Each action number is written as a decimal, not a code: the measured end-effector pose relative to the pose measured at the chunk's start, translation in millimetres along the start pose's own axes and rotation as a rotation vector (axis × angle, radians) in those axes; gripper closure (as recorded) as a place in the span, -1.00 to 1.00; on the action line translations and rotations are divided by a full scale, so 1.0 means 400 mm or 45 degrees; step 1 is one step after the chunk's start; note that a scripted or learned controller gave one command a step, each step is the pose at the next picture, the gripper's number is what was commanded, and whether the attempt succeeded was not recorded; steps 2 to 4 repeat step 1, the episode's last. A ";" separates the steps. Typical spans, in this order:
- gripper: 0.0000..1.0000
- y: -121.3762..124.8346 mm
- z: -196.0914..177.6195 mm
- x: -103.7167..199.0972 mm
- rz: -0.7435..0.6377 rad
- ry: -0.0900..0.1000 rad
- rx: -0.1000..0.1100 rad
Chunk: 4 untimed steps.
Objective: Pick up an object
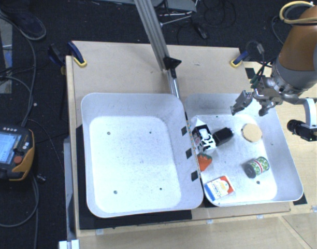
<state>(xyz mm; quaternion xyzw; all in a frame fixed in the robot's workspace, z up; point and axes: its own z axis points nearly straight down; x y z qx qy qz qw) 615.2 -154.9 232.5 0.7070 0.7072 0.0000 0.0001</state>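
We saw the gripper (253,104) hanging above the far edge of the right bin (283,154), its jaws spread apart and holding nothing. Just below it lay a round tan disc (251,133), beside a small black cylinder (222,135) and a green can (257,166). We judged the disc light, stiff and low-lying, best pinched across its rim; the can looked likely to roll away.
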 end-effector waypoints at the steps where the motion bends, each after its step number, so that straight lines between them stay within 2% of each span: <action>1: -1.00 0.112 0.117 0.158 -0.005 0.002 0.005; 4: -1.00 0.112 0.117 0.158 -0.005 0.002 0.005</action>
